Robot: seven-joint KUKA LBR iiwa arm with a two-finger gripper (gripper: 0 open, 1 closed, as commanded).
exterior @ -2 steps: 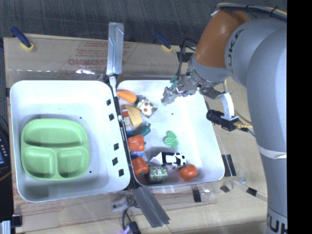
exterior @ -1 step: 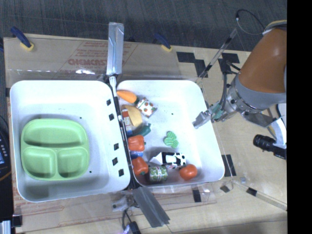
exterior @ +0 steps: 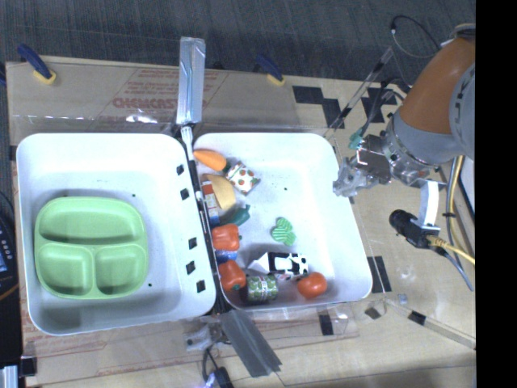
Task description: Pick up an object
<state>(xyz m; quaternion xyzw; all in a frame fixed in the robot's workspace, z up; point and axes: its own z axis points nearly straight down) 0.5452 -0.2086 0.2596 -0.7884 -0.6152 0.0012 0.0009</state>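
Note:
The right bin (exterior: 315, 156) holds several small toys, most of them along its left wall. Among them are an orange carrot-like piece (exterior: 210, 158), a patterned white toy (exterior: 241, 178), a bun-shaped piece (exterior: 219, 193) and a red pepper (exterior: 225, 236). A green ridged piece (exterior: 282, 231) lies alone near the middle. At the front sit a black-and-white cow (exterior: 287, 263), a green can (exterior: 262, 288) and a red tomato (exterior: 312, 284). My gripper (exterior: 346, 183) hovers over the bin's right rim, apart from all the toys, with nothing seen in it.
The left bin (exterior: 48, 148) holds a green divided plate (exterior: 90, 245). A metal divider (exterior: 191, 79) stands between the bins at the back. The bench to the right of the bins carries black markers and cables.

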